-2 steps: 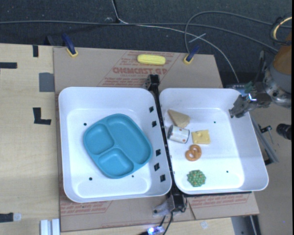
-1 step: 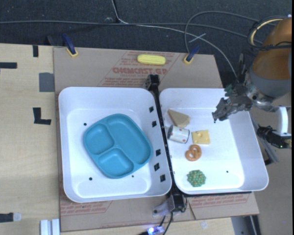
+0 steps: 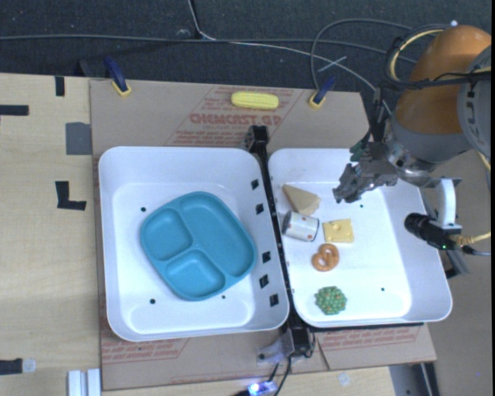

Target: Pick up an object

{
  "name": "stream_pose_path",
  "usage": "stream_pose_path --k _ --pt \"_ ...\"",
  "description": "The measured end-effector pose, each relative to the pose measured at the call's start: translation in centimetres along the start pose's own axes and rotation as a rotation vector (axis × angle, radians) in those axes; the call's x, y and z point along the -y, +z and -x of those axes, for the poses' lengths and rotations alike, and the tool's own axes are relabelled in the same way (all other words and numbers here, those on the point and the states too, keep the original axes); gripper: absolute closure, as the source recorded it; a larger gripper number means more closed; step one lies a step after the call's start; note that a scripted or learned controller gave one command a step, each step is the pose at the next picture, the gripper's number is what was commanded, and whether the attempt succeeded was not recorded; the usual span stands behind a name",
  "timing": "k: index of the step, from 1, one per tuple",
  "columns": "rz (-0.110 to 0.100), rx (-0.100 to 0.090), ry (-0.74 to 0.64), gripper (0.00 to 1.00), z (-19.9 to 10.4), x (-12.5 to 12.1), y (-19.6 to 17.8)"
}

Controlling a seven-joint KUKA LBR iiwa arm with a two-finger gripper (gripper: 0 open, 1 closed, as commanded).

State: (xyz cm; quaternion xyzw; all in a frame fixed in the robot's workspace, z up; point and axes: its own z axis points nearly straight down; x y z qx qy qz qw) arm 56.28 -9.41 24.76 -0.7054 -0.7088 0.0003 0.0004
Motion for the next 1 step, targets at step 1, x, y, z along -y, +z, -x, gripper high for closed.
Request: stream_pose_path --k 1 --pt "-0.001 -0.001 -0.001 1.00 -5.48 0.65 -0.34"
